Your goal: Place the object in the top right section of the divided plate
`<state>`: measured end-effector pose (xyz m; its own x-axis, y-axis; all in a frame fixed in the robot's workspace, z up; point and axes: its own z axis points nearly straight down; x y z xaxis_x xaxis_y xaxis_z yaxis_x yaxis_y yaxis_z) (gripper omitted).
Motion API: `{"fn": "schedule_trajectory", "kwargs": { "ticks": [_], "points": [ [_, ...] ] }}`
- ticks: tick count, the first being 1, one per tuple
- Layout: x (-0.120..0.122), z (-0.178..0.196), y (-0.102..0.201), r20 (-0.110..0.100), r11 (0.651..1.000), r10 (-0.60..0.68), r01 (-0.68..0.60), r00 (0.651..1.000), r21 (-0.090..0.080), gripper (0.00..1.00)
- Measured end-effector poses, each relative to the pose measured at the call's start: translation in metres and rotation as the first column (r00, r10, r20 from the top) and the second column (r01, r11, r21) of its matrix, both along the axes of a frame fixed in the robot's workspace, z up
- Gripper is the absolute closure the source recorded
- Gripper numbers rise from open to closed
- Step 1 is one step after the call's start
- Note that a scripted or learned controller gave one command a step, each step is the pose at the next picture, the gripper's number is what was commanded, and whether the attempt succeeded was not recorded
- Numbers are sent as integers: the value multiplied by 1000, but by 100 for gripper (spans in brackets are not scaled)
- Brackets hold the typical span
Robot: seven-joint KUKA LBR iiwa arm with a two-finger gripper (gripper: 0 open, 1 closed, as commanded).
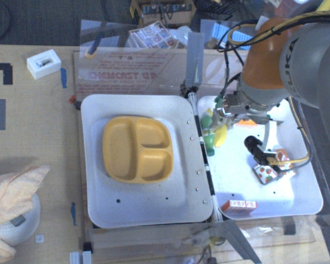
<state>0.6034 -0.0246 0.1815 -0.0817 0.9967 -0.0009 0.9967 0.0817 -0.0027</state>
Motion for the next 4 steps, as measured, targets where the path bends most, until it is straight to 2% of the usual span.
{"fn": "schedule_trajectory", "kwargs": {
  "ticks": [1,2,3,4],
  "points": [
    [37,49,100,0,939,-343,343,939,-3,100],
    [6,9,173,-4,898,-439,439,898,-5,100],
    [6,9,173,-3,899,-439,439,899,-5,0],
    [9,131,212,0,897,-442,442,897,-4,0]
  ]
}}
